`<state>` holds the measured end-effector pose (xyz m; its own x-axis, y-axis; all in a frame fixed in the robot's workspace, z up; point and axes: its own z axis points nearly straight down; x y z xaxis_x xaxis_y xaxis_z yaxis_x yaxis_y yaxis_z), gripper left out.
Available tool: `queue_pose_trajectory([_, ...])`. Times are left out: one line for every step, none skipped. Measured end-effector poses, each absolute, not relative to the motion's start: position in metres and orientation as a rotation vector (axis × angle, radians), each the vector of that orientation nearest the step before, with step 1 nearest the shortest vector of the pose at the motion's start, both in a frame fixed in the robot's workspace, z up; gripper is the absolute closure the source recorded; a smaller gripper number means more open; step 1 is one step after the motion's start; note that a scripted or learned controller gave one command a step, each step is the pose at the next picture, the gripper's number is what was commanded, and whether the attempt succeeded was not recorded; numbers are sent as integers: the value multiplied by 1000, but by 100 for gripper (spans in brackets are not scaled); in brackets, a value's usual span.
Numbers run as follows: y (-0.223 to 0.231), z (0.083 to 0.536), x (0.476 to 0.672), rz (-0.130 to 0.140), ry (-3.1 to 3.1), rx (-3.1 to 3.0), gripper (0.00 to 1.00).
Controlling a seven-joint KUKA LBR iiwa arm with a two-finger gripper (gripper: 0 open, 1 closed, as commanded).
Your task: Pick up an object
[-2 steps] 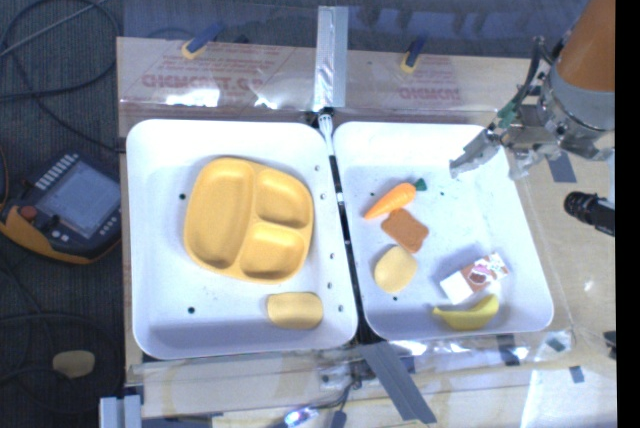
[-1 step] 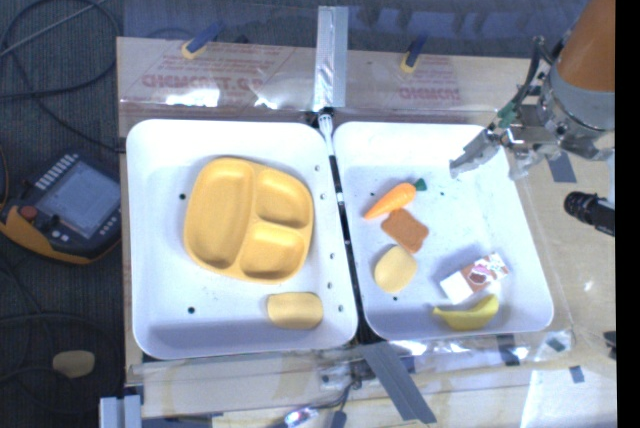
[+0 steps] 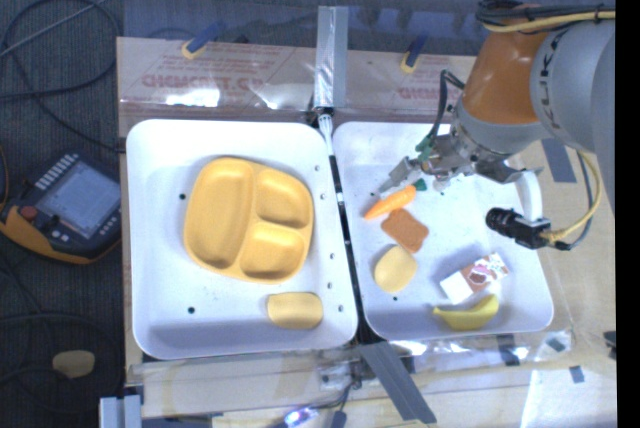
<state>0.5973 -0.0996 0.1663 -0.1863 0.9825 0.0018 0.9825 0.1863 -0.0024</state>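
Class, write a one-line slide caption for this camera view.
End effector poised above the carrot in the right bin; yellow tray in the left bin.

The gripper (image 3: 412,174) hangs low in the right bin (image 3: 540,311), its tips just above the carrot (image 3: 389,203). Directly below the tips the toast (image 3: 405,230) and the potato (image 3: 395,268) crowd the floor. Further off, beyond these toward the bin's near corner, the packet (image 3: 477,277) and banana (image 3: 466,313) block the way. Bare floor lies behind the tips along the far wall. Beside the tips runs the rim between the bins.
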Motion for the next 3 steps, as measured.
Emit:
queue_pose_trajectory([-122,89,642,-4,-2573,-1824,0])
queue_pose_trajectory([-121,90,557,-6,-2627,-1740,0])
queue_pose_trajectory([-119,100,559,-16,-2629,-1739,100])
